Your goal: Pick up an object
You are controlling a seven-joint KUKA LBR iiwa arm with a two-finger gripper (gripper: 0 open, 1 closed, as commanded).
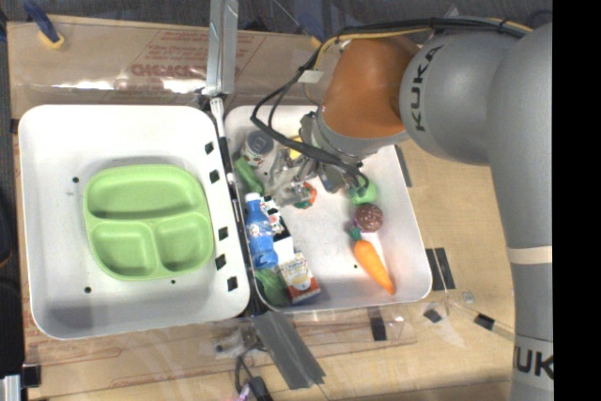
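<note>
My gripper [293, 179] hangs low over the upper left part of the right bin [413, 239], under the orange wrist band [366, 89]. A small red and green object [303, 194] lies right at its tip; whether it is held is hidden. Close by on the left are a silver can [257, 146] and a green item [246, 174]. A blue bottle [258, 235] lies along the bin's left wall. To the right sit a green piece [362, 193], a dark red ball [368, 218] and an orange carrot [375, 265].
The left bin [47, 202] holds a green divided tray [147, 221]. A small carton [297, 277] and a green thing [270, 282] lie in the right bin's front left corner. A metal bar [223, 47] stands behind the bins. Black cables [282, 94] loop off the wrist.
</note>
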